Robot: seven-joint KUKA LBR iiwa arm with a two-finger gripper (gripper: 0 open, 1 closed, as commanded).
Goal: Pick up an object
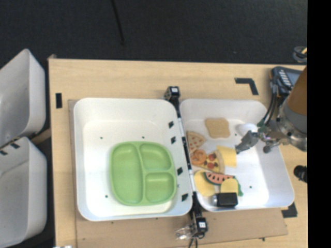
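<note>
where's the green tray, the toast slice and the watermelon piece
green tray (142, 179), camera view, on the divider between its compartments
toast slice (217, 127), camera view, middle of its top face
watermelon piece (218, 177), camera view, on its red flesh

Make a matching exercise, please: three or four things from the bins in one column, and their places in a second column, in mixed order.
Things:
1. green tray
2. toast slice
3. black block
4. gripper

Places:
A. front edge of the right bin
B. left bin
C. above the right bin, near its right side
D. back part of the right bin

Pairs: 1-B, 2-D, 3-A, 4-C
</note>
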